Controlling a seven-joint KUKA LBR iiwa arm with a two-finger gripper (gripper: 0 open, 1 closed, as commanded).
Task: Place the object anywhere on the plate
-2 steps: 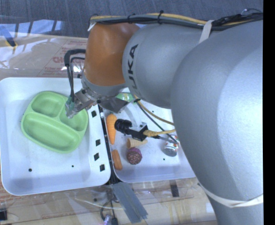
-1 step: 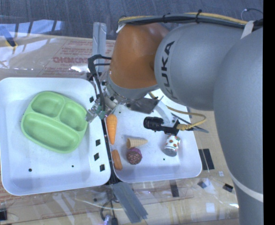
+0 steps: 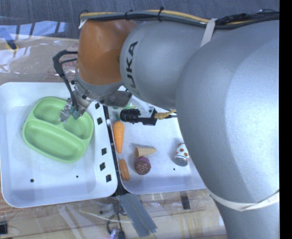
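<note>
A light green divided plate (image 3: 56, 132) lies in the left white bin (image 3: 16, 183). My gripper (image 3: 71, 112) hangs over the plate's upper right compartment, close to its surface. A small dark-greenish bit shows at the gripper's tip, too small to tell what it is. The arm's orange band and grey body cover the top and right of the view.
The right bin (image 3: 160, 183) holds an orange carrot (image 3: 118, 136), an ice-cream cone (image 3: 145, 151), a dark red round piece (image 3: 142, 165), a small orange piece (image 3: 124, 169) and a white-and-orange object (image 3: 181, 154). The bins' divider (image 3: 106, 153) runs between them.
</note>
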